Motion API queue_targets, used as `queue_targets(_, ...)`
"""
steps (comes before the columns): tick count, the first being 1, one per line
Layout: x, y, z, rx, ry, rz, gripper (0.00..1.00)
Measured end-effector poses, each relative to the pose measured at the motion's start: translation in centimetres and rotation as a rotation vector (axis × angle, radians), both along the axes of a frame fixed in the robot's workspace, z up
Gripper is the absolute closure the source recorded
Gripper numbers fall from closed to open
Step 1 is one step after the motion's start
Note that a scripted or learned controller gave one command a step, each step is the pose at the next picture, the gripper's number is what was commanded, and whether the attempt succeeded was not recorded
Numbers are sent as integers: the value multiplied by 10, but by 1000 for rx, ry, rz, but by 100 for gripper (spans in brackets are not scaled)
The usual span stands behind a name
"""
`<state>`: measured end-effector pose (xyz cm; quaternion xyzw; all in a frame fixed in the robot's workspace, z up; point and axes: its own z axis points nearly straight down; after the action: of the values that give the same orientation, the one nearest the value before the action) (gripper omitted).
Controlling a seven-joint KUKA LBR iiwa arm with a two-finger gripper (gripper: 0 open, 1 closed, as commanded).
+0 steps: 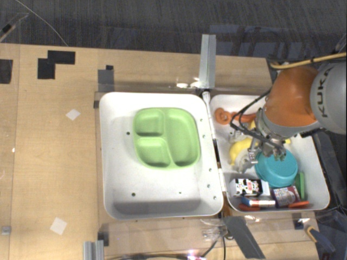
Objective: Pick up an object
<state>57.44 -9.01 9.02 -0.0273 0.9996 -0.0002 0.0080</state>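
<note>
the grey arm with the orange band (290, 99) reaches in from the right and hangs over the right-hand shallow white bin (320, 169). its two-finger gripper (264, 155) is down among the objects there, between a yellow rounded object (237, 150) on its left and a teal round plastic bowl (277, 168) just below it. the wrist and the cabling hide the tips, so it cannot be told whether the claw is wide, narrow or closed on anything; no object is seen between its fingers.

contents of the right-hand bin: an orange plastic utensil with a round end (222, 116) lies near the far-left corner, its handle running under the wrist. the yellow rounded object sits just below it, beside the gripper. the teal bowl rests near the middle of the bin, touching or nearly touching the gripper body. along the near edge lie a small black-and-white printed box (248, 187), a red-and-white flat item (259, 202) and a dark wrapped packet (284, 194), close together. a green strip (301, 183) shows to the right of the bowl.

the left-hand shallow white bin (116, 199) holds one light green plastic divided tray with three compartments (165, 137), lying flat near the middle, well apart from the gripper.

both bins rest side by side on the wooden bench (49, 161).
</note>
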Motion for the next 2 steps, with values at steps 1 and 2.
queue_targets(1, -9, 2, 0, -1, -2, -32, 0)
queue_targets(2, -4, -1, 0, 2, 2, -166, 0)
